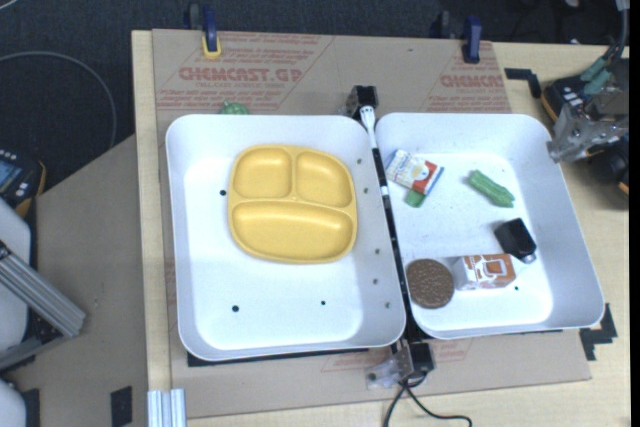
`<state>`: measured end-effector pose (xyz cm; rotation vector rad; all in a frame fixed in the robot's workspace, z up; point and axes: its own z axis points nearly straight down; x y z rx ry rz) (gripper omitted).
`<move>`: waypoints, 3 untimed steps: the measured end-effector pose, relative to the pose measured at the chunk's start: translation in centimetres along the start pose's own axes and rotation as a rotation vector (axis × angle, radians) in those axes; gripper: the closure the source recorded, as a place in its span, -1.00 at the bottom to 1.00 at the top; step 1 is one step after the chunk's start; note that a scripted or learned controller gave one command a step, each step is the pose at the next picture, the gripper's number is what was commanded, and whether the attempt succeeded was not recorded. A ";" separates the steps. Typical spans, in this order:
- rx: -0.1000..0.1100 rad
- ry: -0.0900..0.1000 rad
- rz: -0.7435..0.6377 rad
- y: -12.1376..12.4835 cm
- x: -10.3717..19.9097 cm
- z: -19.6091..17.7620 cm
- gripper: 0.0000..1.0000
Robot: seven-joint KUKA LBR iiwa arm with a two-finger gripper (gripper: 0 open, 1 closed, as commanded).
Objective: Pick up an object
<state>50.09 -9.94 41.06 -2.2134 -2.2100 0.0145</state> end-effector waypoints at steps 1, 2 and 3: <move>-0.007 0.000 -0.012 0.9 9.9 6.9 1.00; -0.011 -0.001 -0.009 -2.2 15.2 7.2 1.00; -0.022 -0.005 0.005 -2.1 9.3 4.0 1.00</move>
